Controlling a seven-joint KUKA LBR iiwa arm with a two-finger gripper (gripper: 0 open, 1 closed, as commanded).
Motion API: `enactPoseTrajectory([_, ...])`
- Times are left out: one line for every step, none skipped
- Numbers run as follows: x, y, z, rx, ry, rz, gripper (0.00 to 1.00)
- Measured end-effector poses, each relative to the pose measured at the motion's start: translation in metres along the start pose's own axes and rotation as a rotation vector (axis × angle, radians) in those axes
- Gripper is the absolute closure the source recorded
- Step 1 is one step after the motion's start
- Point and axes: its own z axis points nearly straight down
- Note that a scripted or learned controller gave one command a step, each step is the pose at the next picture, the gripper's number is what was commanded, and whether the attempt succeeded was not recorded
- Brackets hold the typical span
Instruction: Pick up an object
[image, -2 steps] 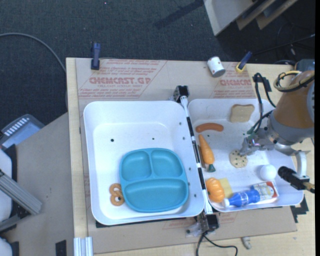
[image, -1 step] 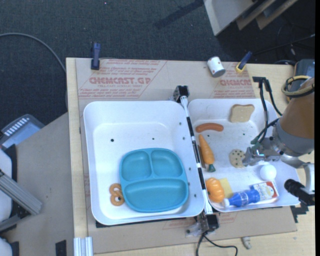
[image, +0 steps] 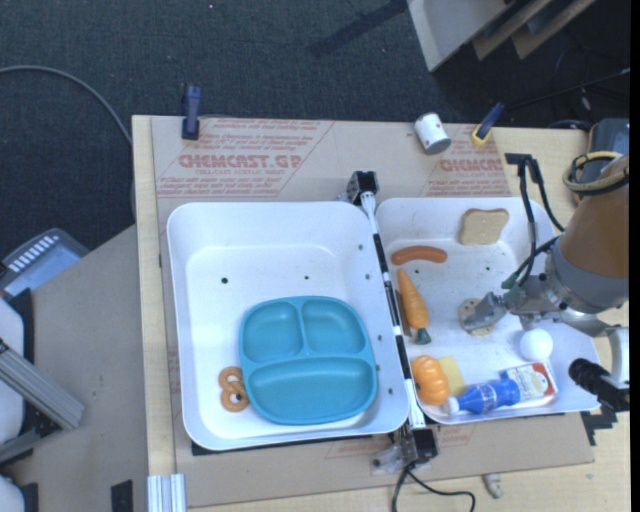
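- The pincer (image: 483, 314) was low in the right bin (image: 445, 215), and I could not tell how wide it stood or whether it had hold of anything – you should not count this as a grasp.
- Several things could be the one to pick up: the carrot (image: 412, 304) and the sausage (image: 418, 255) lay near the divider, the slice of bread (image: 484, 227) at the far wall, and the white ball (image: 536, 344) just beside the arm.
- You risked a miss here, I think – the pincer was over bare floor between the carrot and the ball, so closing there could catch nothing.
- The ball was round and could roll off if nudged.
- The tube (image: 498, 392) and the orange fruit (image: 430, 376) crowded the near corner, so a sweep could push them.
- The left bin (image: 200, 240) held a blue tray (image: 306, 358) and a pretzel (image: 234, 388).
- The tabletop (image: 250, 160) was cardboard-covered, on dark carpet (image: 100, 60).
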Motion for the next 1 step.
enactPoseTrajectory([0.0186,0.0543,0.0588,-0.005,-0.002,-0.001,0.00])
